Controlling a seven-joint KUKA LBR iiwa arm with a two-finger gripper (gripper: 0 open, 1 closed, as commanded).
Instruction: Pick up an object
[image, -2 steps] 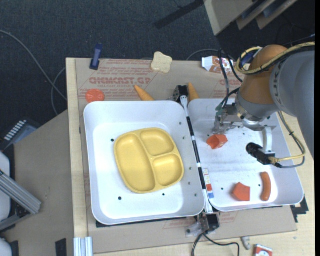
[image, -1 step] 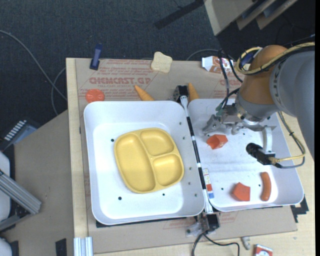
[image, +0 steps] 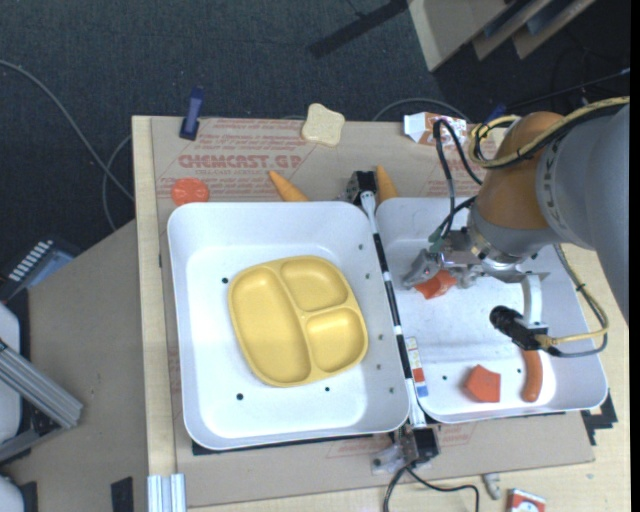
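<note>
On my feed, largest first: left bin (image: 190, 300), holding a yellow divided plate (image: 295, 320). Right bin (image: 450, 340), touching it along the shared edge. Grey arm (image: 570, 170), low over the right bin. Gripper (image: 432, 268) at that bin's upper left; I cannot tell whether it is open or closed. Sausage (image: 533, 378) and orange block (image: 483, 384) lie near the front rim. Red piece (image: 436, 289) lies just beside the gripper.

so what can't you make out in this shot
Camera view:
- red piece: partly under the gripper, so its shape and whether it is gripped are unclear.
- right bin: back right corner hidden by the arm.
- orange stick behind the left bin: lower end cut off by the bin's rim.
</note>
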